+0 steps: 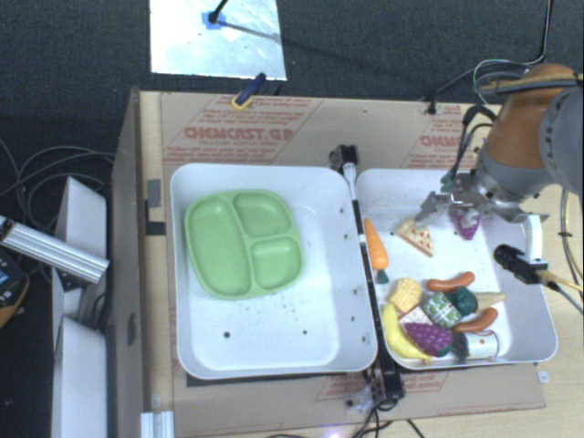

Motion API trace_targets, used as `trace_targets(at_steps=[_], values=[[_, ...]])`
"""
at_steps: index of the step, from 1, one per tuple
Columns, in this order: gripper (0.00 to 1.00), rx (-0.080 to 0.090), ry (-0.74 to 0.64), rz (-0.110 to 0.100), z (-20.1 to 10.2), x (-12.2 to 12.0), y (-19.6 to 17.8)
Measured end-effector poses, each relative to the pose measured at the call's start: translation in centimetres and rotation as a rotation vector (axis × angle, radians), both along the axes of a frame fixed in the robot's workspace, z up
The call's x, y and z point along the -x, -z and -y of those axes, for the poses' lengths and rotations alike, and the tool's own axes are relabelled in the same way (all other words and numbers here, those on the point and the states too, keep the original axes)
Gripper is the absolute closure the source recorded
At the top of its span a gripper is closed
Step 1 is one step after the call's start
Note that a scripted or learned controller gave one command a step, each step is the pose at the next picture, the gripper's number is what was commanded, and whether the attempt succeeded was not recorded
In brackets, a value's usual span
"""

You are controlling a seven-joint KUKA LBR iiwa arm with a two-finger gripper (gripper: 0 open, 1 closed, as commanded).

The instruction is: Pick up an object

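The gripper hangs over the back of the right bin, its fingers spread wide with nothing between them. A purple object lies just beside the right finger, and a pizza slice sits near the left one; either looks like a candidate for the pick. The remaining toys crowd the bin's front corner: carrot, corn, banana, grapes, sausage. Isolated pieces should grasp more cleanly. The left bin carries a green divided plate
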State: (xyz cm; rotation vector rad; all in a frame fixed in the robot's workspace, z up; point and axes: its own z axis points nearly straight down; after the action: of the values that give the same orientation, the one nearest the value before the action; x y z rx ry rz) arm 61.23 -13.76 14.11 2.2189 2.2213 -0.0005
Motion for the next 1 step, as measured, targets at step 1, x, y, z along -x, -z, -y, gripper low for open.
trace_targets(at_steps=[1], values=[[0.00,-0.002,0.000,-0.001,0.18,3.44,4.66]])
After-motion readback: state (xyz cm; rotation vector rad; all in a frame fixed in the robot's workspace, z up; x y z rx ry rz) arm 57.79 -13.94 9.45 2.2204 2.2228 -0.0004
